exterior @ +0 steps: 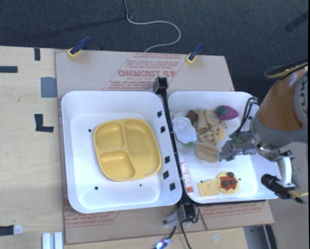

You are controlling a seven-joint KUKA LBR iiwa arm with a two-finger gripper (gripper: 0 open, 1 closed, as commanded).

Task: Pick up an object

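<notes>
Camera view, looking down at a slant: your arm [282,110] reaches in from the right, its orange band above the wrist, and the gripper [228,152] hangs low over the right bin [248,190], its dark tip just beside the right end of a tan bread-like roll [207,152]. You cannot tell from this angle whether anything is caught there or how the tip is set; it reads as one dark mass against the white floor. The pickable things all lie in that right bin: a clear plastic cup [185,129] near the divider, a heap of brown and tan toy food [208,126] just right of it, a waffle-patterned wedge [213,135] on the heap's lower side, and a magenta berry [226,112] near the far wall. Toward the near wall, well apart from the gripper, lies a pale yellow slab [208,188] touching a yellow piece with red and dark spots [228,182]. The left bin [77,154] holds a yellow tray [127,149] with three compartments, lying flat near its middle. Both bins rest on a cardboard sheet [139,71] pinned at the far edge by two blue-and-yellow clamps [78,46], and a thin white cable [160,32] loops across the dark carpet beyond.
</notes>
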